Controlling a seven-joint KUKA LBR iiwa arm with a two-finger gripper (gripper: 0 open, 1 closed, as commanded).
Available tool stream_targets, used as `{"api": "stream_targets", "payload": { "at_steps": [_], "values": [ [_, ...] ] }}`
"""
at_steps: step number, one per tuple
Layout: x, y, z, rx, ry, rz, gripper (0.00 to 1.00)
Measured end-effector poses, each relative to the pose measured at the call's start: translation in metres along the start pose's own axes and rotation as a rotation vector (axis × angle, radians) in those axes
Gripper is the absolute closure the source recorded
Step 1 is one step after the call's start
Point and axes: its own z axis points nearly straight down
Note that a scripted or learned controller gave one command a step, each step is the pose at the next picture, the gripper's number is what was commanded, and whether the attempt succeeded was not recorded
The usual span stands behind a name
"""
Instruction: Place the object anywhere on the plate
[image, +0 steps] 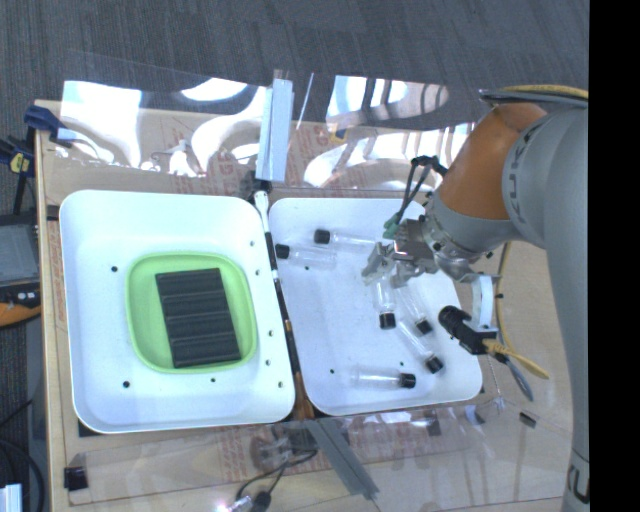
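Green plate lay in left bin, dark block on it | clear tubes scattered in right bin, likely pick stock | gripper hovered low over tubes; its opening and any hold could not be told.

Dark grey carpet surrounds a wooden bench whose glossy back edge reflects bright light

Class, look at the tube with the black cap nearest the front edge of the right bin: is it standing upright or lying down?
Lying down. The capped tube rests lengthwise on the right bin's floor, cap pointing right.
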Motion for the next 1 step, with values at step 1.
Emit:
{"api": "stream_targets", "payload": {
  "at_steps": [1],
  "values": [
    [-0.0001,0.0,0.0,0.0,0.0,0.0,0.0]
  ]
}}
